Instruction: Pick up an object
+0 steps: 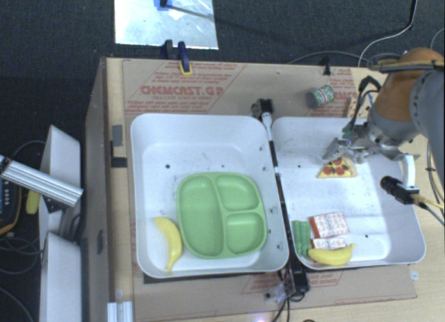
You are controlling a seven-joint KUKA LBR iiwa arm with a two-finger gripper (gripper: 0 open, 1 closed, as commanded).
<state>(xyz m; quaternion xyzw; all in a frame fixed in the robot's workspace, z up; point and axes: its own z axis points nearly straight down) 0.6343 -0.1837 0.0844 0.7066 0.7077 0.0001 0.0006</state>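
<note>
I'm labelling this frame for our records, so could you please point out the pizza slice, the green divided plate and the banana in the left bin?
pizza slice [338, 169]: camera view, middle of its topping.
green divided plate [197, 216]: camera view, floor of its large left compartment.
banana in the left bin [170, 242]: camera view, mid-curve of the fruit.

Arm [407, 101] enters from the right edge, grey casing, orange band at the top of the visible section. Wrist bends down and leftward. Gripper [338, 150] sits at the low end of it, metal fingers angled down and to the left, tips spread a little apart with nothing between them. A black cable runs along the wrist housing. Black fitting juts from the arm's lower side, pointing right.
</note>
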